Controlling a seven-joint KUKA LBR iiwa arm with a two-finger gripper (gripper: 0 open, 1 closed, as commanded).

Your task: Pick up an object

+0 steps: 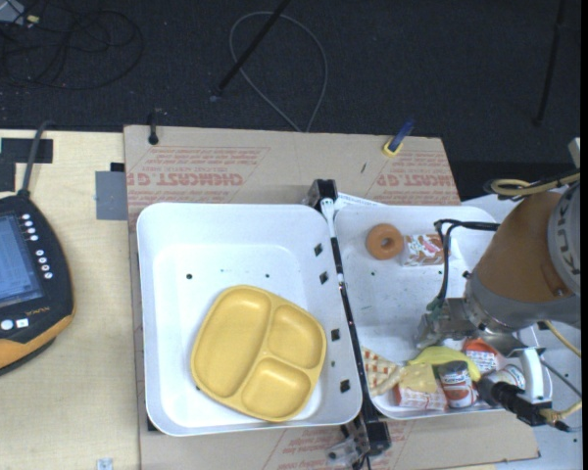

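Camera view: arm reaches in from the right, claw [437, 327] low in the right bin [392, 282], just above the pile at its near edge: banana [436, 356], waffle [380, 369], red can [456, 384]. Claw state: cannot tell, wrist hides it. Donut [383, 241] sits apart near the far wall. Left bin [176, 253] holds a yellow divided plate [258, 352]. Likely target is the banana, nearest the claw; nothing visibly grasped.

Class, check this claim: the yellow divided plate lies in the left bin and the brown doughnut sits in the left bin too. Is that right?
Not quite. The camera view shows the yellow divided plate in the left bin, but the brown doughnut sits in the right bin, near its far side.
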